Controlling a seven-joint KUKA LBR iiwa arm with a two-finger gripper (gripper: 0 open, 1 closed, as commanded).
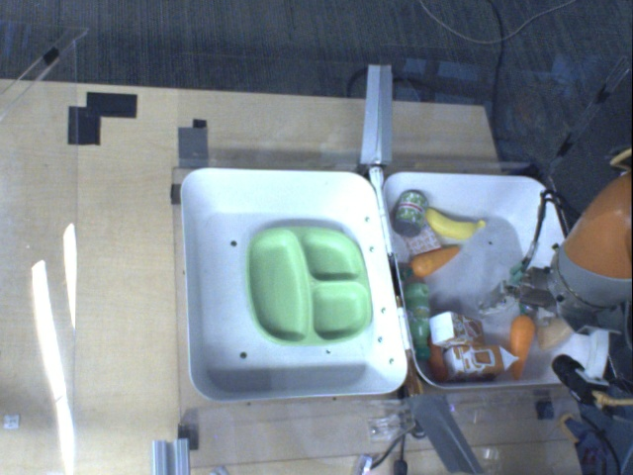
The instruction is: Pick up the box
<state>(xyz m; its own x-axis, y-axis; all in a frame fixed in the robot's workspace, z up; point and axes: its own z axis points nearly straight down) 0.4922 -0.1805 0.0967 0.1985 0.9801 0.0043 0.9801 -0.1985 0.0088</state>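
My gripper [516, 300]: low in the right bin [495, 194]; I cannot tell its state.
Box [467, 356]: just left, below it.

My arm [601, 250] comes in at the right edge of the frame, around mid-height and a little below. The orange band sits uppermost, with the grey wrist beneath it. My hand [522, 295] reaches leftward from the wrist, low, toward the lower right of the frame. Its dark metal parts are small and blurred here.
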